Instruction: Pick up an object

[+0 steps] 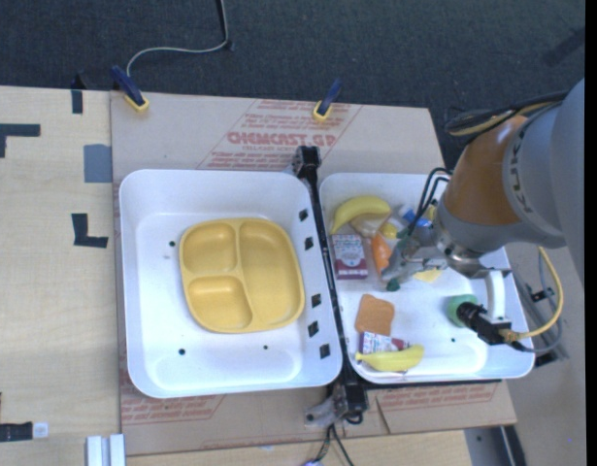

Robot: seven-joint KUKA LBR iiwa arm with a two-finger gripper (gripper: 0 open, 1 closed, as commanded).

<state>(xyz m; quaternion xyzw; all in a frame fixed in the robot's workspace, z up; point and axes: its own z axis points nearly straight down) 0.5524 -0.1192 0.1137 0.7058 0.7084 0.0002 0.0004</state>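
Observation:
The right bin (444,355) holds several small items. A yellow banana (361,210) lies at its far side, with a small red and white carton (348,256) and an orange piece (380,251) just below it. Nearer the front lie an orange-brown slice (375,314), a red and white packet (375,342) and a second banana (394,359). A green round thing (460,309) sits to the right. My gripper (399,272) hangs low in the middle of this bin, right beside the orange piece. Nothing shows between its fingertips.
The left bin (148,357) holds a yellow divided plate (242,273). A black divider (320,260) runs between the two bins. Both stand on a cardboard sheet (269,134) held by yellow clamps. My grey and orange arm covers the right bin's far right corner.

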